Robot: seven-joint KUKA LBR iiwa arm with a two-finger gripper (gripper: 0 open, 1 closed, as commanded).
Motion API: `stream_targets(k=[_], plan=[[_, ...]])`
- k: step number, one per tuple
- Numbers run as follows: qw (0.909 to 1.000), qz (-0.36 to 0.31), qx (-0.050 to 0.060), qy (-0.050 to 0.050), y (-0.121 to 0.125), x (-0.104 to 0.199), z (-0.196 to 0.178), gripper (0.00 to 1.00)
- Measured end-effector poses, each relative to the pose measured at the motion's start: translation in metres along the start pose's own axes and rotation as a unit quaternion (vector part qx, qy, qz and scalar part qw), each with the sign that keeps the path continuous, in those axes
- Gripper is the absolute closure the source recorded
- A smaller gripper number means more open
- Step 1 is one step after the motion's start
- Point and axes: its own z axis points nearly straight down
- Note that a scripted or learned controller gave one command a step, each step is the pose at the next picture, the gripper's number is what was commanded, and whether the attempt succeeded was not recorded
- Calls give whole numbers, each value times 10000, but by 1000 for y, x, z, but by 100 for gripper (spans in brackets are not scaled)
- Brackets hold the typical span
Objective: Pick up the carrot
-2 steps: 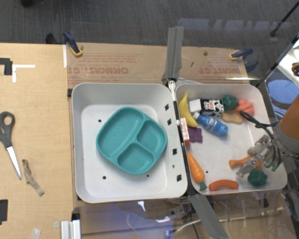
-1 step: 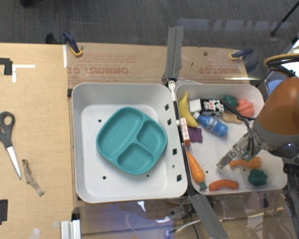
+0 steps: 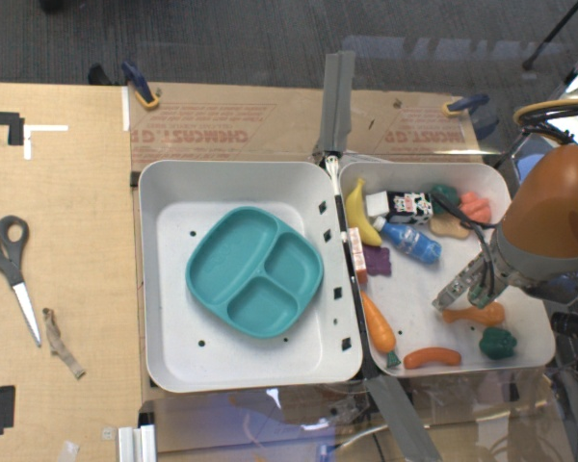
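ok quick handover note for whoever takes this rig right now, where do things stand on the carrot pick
Gripper: low in the right white bin, near its right side, over a small orange toy piece; whether its fingers are open or shut cannot be told, and nothing is seen held.
Orange plastic carrot with green tip: lying along the right bin's left wall, apart from the gripper, to its left.
Teal divided plate: in the left white bin.
Done: nothing yet.
Left: move over to the carrot, grasp it, lift it.
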Motion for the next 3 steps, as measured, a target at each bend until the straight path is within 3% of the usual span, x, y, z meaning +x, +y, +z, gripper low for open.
stream_targets(k=[1, 2, 3], plan=[[9989, -478, 5, 2, -39, -14, -105, 100], [9982, 600, 7, 14, -21, 10, 9, 100], [9970, -777, 6, 0, -49, -26, -111, 100]])
